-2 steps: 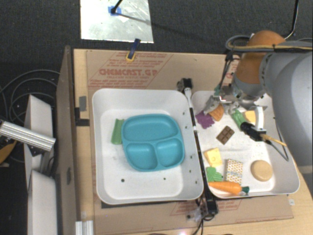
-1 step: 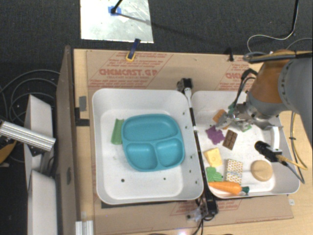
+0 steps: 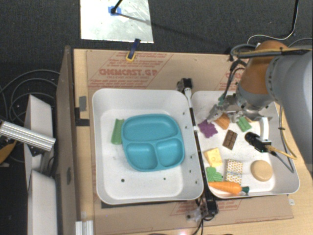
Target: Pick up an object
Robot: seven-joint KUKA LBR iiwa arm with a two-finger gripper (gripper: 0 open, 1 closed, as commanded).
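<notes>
Orange block (image 3: pixel 223 122) sits under the lowered pincer (image 3: pixel 226 112), likely the pick target; finger state cannot be told.

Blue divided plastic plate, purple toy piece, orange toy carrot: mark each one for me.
Blue divided plastic plate (image 3: pixel 152 142), camera view, left bin: point on the ridge between compartments.
Purple toy piece (image 3: pixel 208 129), camera view, right bin: point on its middle.
Orange toy carrot (image 3: pixel 225 187), camera view, right bin's near edge: point on mid-body.
</notes>
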